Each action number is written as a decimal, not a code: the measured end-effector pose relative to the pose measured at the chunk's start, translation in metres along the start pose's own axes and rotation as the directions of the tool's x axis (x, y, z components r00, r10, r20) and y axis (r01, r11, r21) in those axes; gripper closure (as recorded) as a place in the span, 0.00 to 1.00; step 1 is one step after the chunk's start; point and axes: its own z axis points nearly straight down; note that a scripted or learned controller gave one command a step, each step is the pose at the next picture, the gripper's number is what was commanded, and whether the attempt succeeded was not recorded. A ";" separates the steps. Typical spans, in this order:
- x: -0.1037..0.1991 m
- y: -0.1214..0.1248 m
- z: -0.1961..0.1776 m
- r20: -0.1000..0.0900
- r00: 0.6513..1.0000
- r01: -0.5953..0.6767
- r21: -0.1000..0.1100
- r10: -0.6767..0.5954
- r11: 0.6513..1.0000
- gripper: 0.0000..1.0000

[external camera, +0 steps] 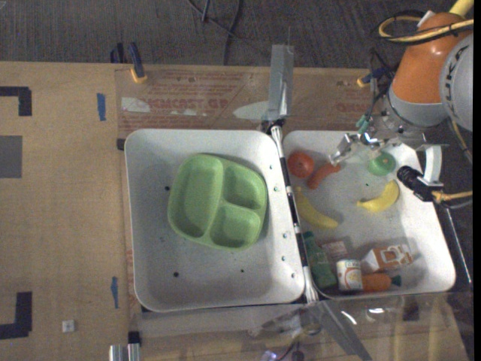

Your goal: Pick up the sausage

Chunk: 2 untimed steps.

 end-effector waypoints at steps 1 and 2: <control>0.018 0.014 0.061 0.001 0.965 0.263 0.020 -0.263 0.965 0.00; 0.016 0.018 0.049 0.015 0.965 0.260 0.003 -0.260 0.965 1.00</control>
